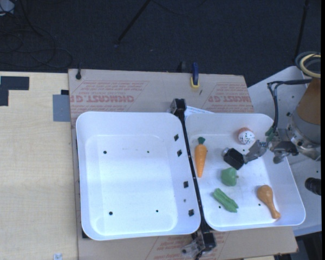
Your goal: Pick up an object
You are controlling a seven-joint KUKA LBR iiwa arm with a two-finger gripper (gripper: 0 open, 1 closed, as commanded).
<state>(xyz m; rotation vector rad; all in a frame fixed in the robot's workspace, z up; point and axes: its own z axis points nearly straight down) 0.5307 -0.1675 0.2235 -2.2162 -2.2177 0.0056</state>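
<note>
Toys loose in right bin (292, 221), scattered for single picks. Near edge: green pod (226, 200) at 6 o'clock, drumstick (268, 200) at 5. Mid: green lump (229, 176), carrot (200, 157) at 9 by divider. Black block (233, 158) lies just beside fingers (254, 152), toward 9, apparently apart. Fingers look spread, pinching nothing. Far: spotted ball (246, 137) at 12. Left bin (86, 145) bare.
</note>
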